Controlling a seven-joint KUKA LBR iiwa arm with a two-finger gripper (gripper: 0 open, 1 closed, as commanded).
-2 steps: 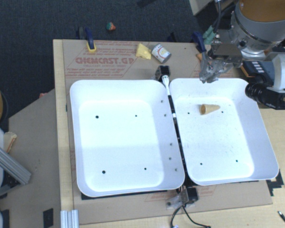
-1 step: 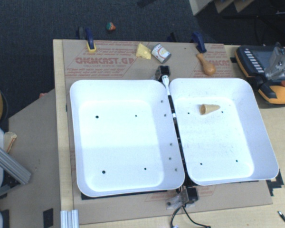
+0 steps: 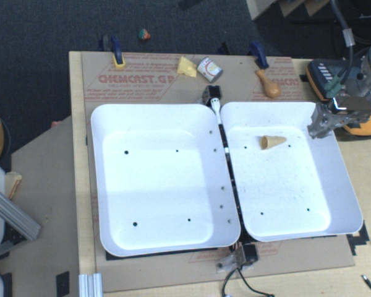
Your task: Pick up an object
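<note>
- Right bin taken as landmark.
- Small tan cone is seen lying on its side inside the right bin, near the far wall, tip toward the left bin.
- Gripper is positioned over the right bin's far-right corner, well apart from the cone.
- Jaw state cannot be told; nothing is seen held.
- Beyond the right bin's far edge, on the board: wooden-handled item, yellow piece, small box.

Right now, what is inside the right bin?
One small tan cone-shaped object lies in the right bin, near its far wall. The gripper at the bin's far right corner covers a little of the rim there.
</note>
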